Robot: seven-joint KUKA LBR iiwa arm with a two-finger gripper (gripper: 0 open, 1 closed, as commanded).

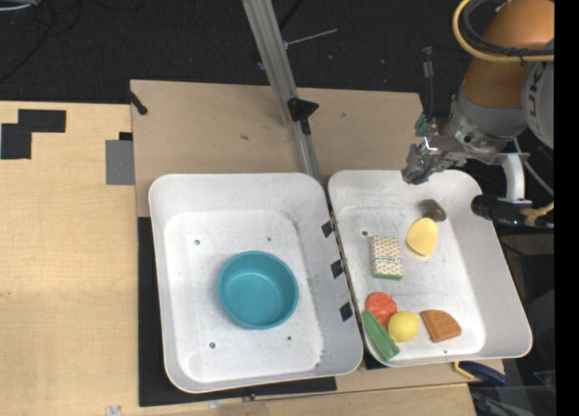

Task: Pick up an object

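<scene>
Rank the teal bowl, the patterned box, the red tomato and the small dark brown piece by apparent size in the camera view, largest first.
1. teal bowl, by far
2. patterned box
3. red tomato, partly hidden by its neighbours, so its place against the box is unsure
4. small dark brown piece

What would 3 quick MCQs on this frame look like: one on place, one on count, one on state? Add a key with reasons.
1. Where does the teal bowl lie?
A. in the left bin
B. in the right bin
C. on the bench outside both bins

2. How many things lie in the left bin?
A. one
B. three
C. five

3. Where is the gripper relative to the right bin?
A. pressed on the patterned box
B. above the bin's far edge, clear of the things in it
C. over the left bin

Key: 1 A, the bowl sits mid-floor in the left bin. 2 A, only the bowl is there. 3 B, it hangs at the far rim, apart from the patterned box and the yellow item.
</scene>
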